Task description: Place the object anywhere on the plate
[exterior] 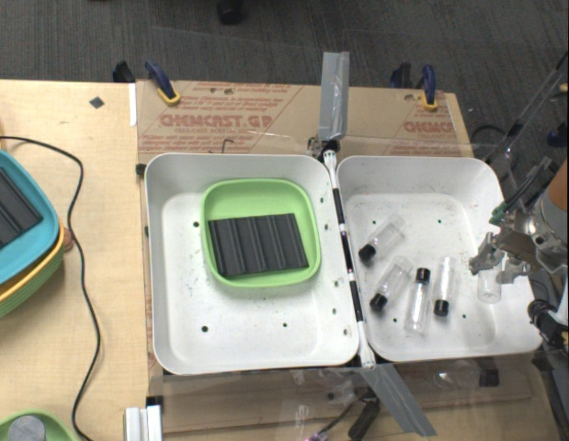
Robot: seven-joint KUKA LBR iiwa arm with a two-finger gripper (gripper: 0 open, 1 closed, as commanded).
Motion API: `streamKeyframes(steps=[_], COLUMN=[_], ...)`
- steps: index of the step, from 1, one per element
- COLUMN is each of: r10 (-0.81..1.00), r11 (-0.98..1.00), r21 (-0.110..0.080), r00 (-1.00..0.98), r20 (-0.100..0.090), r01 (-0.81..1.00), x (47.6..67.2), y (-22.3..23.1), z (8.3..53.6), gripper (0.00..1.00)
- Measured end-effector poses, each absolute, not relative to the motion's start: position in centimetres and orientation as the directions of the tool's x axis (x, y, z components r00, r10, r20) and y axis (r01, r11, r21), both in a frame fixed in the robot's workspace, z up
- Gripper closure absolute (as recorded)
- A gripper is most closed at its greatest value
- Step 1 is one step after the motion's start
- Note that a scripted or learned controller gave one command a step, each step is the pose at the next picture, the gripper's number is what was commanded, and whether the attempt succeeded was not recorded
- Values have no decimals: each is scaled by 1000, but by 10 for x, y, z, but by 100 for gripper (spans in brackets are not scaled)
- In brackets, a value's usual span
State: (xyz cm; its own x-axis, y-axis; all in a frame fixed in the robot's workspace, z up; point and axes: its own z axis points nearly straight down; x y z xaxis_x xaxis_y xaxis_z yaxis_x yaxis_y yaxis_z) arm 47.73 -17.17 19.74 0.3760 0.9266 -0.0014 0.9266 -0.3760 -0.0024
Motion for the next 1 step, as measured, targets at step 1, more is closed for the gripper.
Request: streamKeyframes(steps=[1], r10=[927], r11=[-376], r21=[-2], r00=[376], r20=[-1], r01=[927], x=[477], y=[-172], z=[197], gripper=[0])
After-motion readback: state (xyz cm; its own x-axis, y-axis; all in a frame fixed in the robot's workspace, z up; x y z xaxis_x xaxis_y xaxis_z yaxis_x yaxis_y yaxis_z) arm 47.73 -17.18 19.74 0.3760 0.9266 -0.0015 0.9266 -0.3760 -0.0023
